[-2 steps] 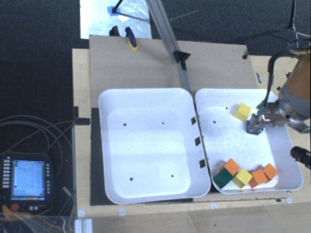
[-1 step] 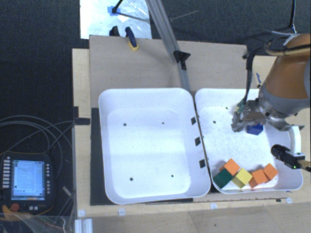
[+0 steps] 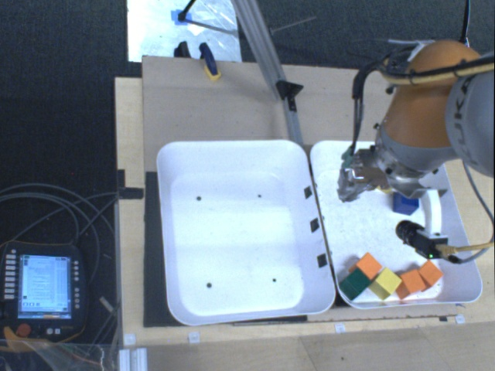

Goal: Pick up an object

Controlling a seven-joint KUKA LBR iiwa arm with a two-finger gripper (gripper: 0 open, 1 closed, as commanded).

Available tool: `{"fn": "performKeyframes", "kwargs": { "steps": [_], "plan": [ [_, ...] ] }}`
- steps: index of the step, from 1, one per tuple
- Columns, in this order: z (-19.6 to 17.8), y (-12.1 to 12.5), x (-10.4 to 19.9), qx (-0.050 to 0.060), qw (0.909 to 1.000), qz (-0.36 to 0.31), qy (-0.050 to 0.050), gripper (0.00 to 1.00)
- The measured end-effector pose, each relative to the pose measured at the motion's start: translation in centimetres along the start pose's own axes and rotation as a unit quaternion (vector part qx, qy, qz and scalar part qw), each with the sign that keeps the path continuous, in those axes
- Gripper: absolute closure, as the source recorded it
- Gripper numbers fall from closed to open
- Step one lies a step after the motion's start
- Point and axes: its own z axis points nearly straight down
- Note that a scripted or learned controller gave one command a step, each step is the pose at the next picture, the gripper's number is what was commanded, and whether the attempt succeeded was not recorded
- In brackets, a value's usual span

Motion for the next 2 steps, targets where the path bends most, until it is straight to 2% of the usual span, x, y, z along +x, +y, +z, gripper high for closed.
{"fn": "performKeyframes", "kwargs": {
  "steps": [2],
  "plan": [
    [-1.8, 4.2, 10.2, -0.001, 1.0000, 0.000, 0.000, 1.00]
  ]
}}
